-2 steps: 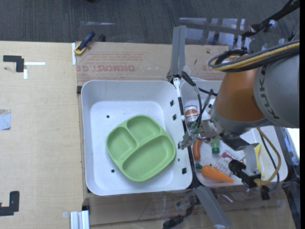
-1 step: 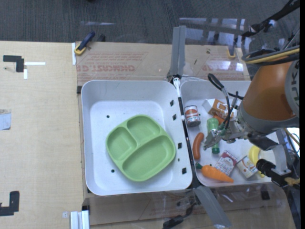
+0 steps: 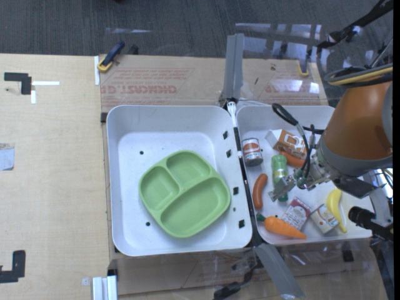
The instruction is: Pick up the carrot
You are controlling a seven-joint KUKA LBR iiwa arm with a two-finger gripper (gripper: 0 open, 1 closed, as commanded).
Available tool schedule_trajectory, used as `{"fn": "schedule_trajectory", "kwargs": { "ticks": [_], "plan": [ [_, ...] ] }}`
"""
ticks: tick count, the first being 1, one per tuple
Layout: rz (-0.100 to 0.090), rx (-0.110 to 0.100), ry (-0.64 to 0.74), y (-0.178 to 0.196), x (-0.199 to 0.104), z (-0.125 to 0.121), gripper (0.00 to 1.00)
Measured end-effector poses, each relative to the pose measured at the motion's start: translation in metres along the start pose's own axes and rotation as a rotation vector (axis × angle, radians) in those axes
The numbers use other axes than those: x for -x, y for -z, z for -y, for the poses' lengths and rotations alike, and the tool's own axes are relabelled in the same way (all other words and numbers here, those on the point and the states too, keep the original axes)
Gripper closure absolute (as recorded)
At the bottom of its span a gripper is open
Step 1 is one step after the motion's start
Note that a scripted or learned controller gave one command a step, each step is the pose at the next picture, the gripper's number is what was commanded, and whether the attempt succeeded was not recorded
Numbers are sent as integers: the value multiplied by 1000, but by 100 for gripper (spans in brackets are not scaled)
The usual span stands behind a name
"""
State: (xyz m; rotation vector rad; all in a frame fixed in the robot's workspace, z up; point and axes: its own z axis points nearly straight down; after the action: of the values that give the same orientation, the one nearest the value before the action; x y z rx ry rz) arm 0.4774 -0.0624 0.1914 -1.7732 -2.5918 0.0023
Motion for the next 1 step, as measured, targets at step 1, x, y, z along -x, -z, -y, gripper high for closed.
{"fn": "schedule_trajectory", "kwargs": {
  "ticks": [1],
  "plan": [
    [1,2,1,0,15,6,0]
  ]
}}
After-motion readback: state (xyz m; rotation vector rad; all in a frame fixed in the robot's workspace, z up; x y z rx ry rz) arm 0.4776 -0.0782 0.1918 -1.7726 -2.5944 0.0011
